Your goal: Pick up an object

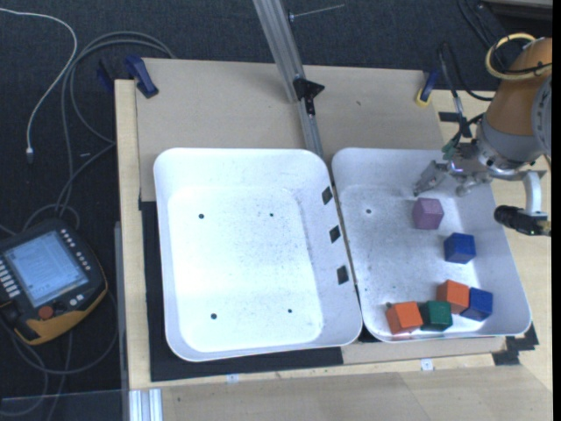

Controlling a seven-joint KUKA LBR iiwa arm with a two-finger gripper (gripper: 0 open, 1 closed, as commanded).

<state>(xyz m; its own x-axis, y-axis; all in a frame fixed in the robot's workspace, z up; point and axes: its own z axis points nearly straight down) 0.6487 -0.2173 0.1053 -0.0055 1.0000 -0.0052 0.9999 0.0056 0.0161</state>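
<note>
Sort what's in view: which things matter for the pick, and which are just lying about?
Job:
hand, above the right bin
purple block
blue block
cluster at the near edge: two orange blocks, green block, second blue block

Lying about:
left bin
teach pendant
blue clamps

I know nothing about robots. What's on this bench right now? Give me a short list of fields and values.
arm: grey with an orange band, reaching in from the right
gripper: above the right bin's far end, just beyond the purple block
right bin: six blocks
purple block: alone, nearest the gripper
blue block: alone, mid-bin
near-edge cluster: two orange blocks, a green block, a second blue block
left bin: white, speckled
</note>
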